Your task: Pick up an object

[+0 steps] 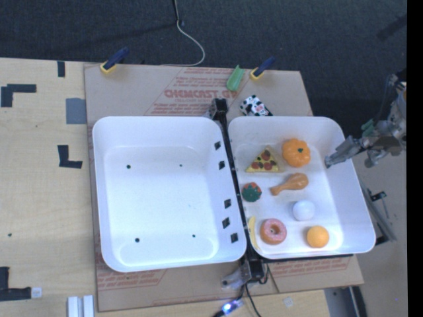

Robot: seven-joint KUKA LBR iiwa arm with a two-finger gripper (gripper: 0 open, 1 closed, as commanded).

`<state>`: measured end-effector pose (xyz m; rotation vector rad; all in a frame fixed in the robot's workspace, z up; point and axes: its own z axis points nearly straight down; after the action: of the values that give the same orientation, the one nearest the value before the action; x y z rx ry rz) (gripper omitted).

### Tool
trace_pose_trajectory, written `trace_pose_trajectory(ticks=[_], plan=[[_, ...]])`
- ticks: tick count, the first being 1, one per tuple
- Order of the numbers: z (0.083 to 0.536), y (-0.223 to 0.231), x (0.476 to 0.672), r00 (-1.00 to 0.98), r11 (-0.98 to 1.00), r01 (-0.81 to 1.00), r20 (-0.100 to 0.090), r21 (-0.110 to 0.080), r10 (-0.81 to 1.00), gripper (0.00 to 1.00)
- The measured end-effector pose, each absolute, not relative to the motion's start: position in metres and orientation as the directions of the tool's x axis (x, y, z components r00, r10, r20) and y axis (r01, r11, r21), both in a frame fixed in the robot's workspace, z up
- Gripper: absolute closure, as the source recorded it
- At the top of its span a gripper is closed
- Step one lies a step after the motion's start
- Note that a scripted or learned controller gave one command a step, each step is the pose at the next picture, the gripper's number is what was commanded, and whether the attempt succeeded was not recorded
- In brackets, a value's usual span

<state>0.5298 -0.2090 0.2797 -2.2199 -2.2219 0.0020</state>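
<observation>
Pumpkin (296, 152) (right bin (353, 197)) near gripper (332, 158)

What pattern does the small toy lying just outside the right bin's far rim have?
Black and white patches, like a cow, seen in the camera view.

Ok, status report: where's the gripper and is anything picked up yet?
Gripper at right bin's right rim, nothing in it. Toys in bin untouched; pumpkin nearest. Path clear.

Bins: left bin (158, 193) and right bin (330, 134) touching.
Right bin, far: pizza slice (263, 162) left of pumpkin (296, 152).
Middle: drumstick (291, 183), ball (304, 210).
Near: donut (273, 230) left of orange (318, 236).
Behind bins: possibly a toy cow (254, 106).
</observation>
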Motion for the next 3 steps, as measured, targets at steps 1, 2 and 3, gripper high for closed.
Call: trace_pose_trajectory(ticks=[1, 2, 3], plan=[[0.289, -0.208, 0.530, -0.002, 0.002, 1.000, 0.000, -0.001, 1.000, 1.00], [0.191, -0.223, 0.552, 0.000, 0.000, 1.000, 0.001, -0.006, 1.000, 1.00], [0.384, -0.198, 0.585, -0.006, 0.006, 1.000, -0.007, 0.019, 1.000, 1.00]])
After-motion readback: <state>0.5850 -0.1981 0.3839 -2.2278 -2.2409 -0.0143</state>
